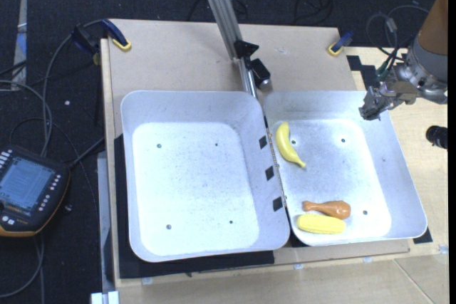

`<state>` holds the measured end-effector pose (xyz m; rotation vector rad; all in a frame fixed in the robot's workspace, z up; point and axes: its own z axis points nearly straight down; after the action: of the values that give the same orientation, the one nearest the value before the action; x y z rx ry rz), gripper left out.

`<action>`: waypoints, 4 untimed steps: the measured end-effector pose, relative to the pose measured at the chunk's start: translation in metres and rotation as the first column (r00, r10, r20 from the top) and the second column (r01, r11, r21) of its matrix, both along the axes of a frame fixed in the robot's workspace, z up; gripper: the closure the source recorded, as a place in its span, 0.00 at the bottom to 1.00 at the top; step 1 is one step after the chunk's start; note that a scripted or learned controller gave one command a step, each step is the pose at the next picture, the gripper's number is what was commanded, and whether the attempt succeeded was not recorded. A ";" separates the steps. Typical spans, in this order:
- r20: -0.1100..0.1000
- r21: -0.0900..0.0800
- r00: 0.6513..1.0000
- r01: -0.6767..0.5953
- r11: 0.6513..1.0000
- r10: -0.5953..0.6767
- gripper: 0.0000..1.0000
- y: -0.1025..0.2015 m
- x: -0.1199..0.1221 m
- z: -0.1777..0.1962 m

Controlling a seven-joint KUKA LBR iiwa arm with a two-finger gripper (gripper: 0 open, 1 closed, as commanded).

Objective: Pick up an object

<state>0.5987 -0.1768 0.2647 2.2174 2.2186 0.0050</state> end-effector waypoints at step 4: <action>-0.007 0.002 1.000 -0.003 1.000 0.003 1.00 0.149 0.009 0.003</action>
<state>0.6077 -0.0282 0.2674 2.2183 2.2269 -0.0010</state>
